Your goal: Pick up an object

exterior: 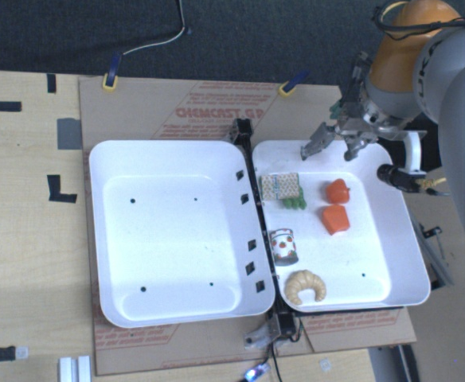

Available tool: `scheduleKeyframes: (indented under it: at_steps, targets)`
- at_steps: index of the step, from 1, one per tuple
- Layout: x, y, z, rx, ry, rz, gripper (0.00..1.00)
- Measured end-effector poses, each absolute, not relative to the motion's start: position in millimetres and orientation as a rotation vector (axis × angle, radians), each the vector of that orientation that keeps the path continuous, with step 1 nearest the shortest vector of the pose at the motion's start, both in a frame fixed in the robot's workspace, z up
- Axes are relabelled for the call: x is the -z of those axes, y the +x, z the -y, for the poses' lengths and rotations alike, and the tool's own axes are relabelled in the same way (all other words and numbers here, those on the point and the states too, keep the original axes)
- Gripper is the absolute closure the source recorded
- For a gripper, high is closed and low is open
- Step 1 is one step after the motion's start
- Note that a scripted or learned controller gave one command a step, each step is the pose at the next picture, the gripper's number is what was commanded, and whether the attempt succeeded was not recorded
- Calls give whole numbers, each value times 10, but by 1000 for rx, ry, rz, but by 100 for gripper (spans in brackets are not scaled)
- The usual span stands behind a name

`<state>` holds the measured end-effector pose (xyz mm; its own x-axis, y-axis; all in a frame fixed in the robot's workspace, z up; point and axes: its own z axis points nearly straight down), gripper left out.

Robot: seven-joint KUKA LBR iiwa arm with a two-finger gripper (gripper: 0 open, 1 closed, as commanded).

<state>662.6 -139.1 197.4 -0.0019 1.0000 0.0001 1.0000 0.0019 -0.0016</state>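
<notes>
Arm [412,50] came in from the right, as the rig dictates. Gripper [330,143] hung over the far edge of the right bin [404,253], fingers spread apart, nothing between them. I read that as a hover pose, not a grasp.

All candidates sat in the right bin. Left bin [169,237] had nothing I could pick out. Red pepper [338,190] and an orange block [335,219] sat near each other mid-bin, closest to the gripper. A speckled packet [281,186] lay near the divider with something green [295,203] touching its lower corner; couldn't tell what the green thing was. A small can [283,246] lay on its side near the divider, and a croissant [305,286] rested near the front wall.

My call: the pepper or the block was the easy target, standing free with room on both sides for the fingers. Packet was risky, flat and crowded. Can sat near the wall, so tight clearance.
</notes>
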Motion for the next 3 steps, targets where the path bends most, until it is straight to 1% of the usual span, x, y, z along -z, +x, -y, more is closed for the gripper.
scheduleKeyframes:
  at_steps: [1,2,3]
  targets:
    - [-787,5933,1218,-8,-2217,2219,0]
    - [-951,5971,1226,-2,-2220,2224,100]
    - [-1909,6322,248,15,-2211,2239,100]
